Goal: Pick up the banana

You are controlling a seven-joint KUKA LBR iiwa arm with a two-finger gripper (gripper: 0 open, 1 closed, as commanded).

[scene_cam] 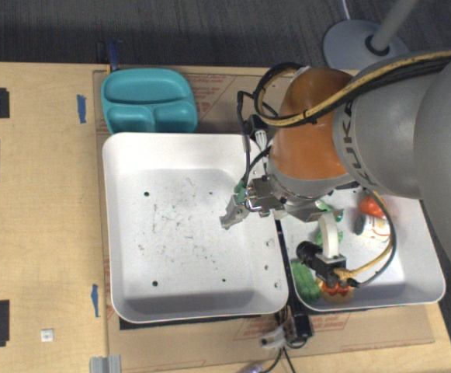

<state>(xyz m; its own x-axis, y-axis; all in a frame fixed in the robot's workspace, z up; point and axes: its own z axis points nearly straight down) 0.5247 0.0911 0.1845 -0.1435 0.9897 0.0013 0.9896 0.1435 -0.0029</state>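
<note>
Since the gripper [235, 210] hangs over the left bin [171, 274], its opening impossible to tell, it should search the right bin [413, 274] for the banana.

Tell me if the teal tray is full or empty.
Empty: all compartments of the teal tray show bare teal floor, nothing inside.

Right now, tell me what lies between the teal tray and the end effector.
Just the left bin's rim and bare white floor, seen in the camera view.
</note>
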